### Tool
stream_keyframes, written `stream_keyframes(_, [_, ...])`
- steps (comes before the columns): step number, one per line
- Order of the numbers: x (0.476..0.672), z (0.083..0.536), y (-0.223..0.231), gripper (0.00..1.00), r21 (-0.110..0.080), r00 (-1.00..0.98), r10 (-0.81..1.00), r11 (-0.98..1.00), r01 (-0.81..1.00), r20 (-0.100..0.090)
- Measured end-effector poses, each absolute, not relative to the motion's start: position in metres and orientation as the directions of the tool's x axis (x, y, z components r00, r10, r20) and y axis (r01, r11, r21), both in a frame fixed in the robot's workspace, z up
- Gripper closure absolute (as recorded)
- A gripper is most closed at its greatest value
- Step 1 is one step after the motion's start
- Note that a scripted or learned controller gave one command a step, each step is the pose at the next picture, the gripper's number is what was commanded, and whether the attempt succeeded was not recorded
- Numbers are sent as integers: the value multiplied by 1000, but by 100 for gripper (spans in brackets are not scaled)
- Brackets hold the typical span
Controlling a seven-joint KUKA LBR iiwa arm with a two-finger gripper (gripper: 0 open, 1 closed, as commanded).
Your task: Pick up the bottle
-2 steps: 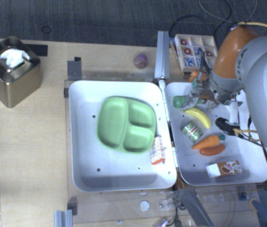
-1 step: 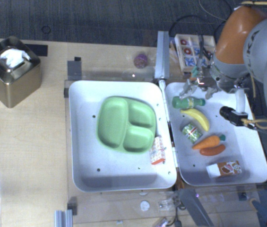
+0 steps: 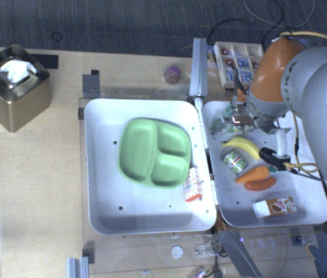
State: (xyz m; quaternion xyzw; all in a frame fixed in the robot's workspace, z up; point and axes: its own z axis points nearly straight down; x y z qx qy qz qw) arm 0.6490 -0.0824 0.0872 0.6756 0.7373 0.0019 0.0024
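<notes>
Bottle: a small one (image 3: 234, 160) lay on its side in the right bin (image 3: 313, 210), just beside the banana (image 3: 242, 146) and near the carrot (image 3: 253, 174).
Gripper: it (image 3: 237, 119) hung over the bin's far left corner, near the bottle but apart.
Fingers: I could not tell their state.
Advice: come straight down, span the bottle's narrow width, avoid the banana.

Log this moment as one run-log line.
arm over right bin | gripper above banana | bottle lying loose | not picked up
</notes>
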Motion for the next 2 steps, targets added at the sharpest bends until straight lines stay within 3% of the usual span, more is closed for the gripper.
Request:
stream_keyframes(1, [661, 87, -88, 0, -37, -181, 983, 181, 983, 10])
stream_keyframes(2, [601, 89, -112, 0, 10, -187, 982, 187, 982, -3])
